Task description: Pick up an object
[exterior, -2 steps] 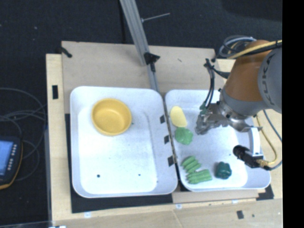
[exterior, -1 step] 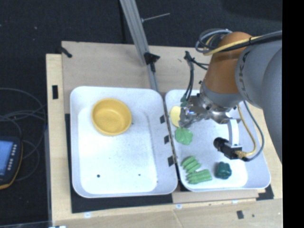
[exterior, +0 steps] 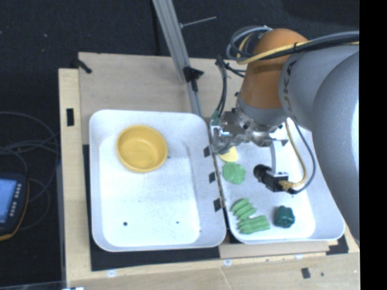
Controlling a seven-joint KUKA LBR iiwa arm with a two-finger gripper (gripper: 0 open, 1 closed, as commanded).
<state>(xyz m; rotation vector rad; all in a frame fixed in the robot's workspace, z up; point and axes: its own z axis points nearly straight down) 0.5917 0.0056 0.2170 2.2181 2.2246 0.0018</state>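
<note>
Jaws cannot be read: the gripper [exterior: 222, 139] sits low at the far left corner of the right bin, a metal cluster under the orange wrist band, and nothing shows between its tips clearly enough to say whether they are parted, closed or holding anything.

Furthest left, off the bench, a dark handheld device with a lit blue screen [exterior: 9, 203] lies on the black floor with cables trailing from it. On the pale wooden bench [exterior: 133, 71], the shallow white left bin [exterior: 145, 222] holds a round yellow plastic bowl [exterior: 142, 148], upright in its far left part. A grey metal pole [exterior: 174, 38] slants down from the top toward the seam where the two bins meet.

The shallow white right bin [exterior: 302, 225] carries the rest. A small pale yellow piece [exterior: 229, 155] lies just beside the gripper, directly below it. Near that, a light green rounded lump [exterior: 234, 173] rests on the bin floor. Further toward the near edge, two bright green ridged pieces [exterior: 248, 216] lie close together. To their right sits a dark teal knobbly object [exterior: 284, 216]. The grey arm [exterior: 332, 101] covers the bin's right side.
</note>
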